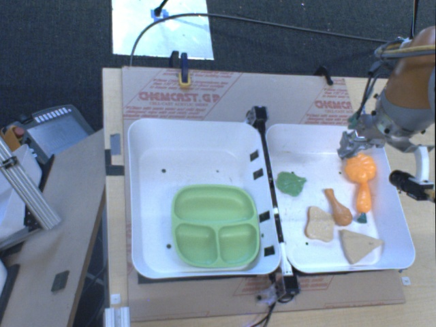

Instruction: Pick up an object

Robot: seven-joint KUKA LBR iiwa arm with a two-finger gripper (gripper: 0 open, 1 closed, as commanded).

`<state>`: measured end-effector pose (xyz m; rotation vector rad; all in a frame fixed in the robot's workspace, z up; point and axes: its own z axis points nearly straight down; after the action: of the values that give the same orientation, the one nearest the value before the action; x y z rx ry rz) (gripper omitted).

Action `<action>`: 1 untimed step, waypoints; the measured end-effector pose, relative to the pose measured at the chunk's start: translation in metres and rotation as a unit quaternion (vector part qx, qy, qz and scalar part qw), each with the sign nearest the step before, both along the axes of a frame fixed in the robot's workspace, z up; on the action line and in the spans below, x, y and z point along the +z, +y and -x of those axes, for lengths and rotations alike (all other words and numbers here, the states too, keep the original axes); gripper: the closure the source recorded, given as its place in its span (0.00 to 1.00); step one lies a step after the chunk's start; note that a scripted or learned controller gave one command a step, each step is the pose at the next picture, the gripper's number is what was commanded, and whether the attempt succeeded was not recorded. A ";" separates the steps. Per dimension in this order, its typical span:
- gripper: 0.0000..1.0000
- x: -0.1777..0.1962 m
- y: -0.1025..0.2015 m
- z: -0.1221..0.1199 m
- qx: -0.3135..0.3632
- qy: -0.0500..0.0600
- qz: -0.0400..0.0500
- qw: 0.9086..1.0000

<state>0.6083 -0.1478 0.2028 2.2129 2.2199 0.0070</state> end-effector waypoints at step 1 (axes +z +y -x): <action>1.00 0.027 0.000 -0.001 0.001 0.001 0.000 1.000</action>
<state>0.6097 -0.1481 0.2294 2.2127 2.2230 0.0047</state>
